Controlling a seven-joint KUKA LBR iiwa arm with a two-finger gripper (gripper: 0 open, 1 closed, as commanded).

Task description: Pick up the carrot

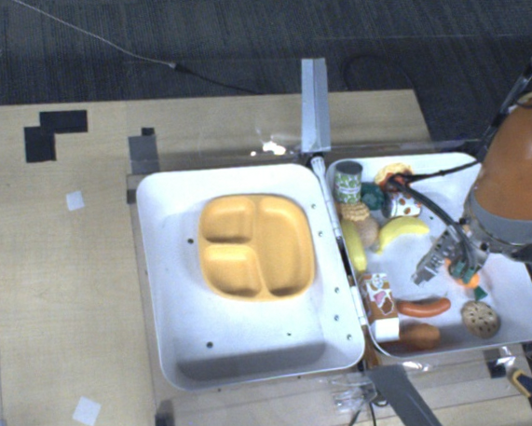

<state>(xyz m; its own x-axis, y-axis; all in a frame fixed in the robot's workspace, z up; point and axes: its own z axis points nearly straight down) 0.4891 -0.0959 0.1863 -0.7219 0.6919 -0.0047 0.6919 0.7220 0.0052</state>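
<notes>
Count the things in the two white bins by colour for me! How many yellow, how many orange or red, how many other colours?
Yellow: 3 - divided plate, banana, corn cob
Orange or red: 3 - carrot by the gripper, sausage, bread roll
Other colours: 2 - green can, brown cookie
Total: 8, leaving out small cluttered bits I cannot name.

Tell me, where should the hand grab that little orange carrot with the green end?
Probably across the orange middle of the small orange toy carrot, coming straight down: it lies low on the white bin floor beside the hand, which partly hides it.
</notes>
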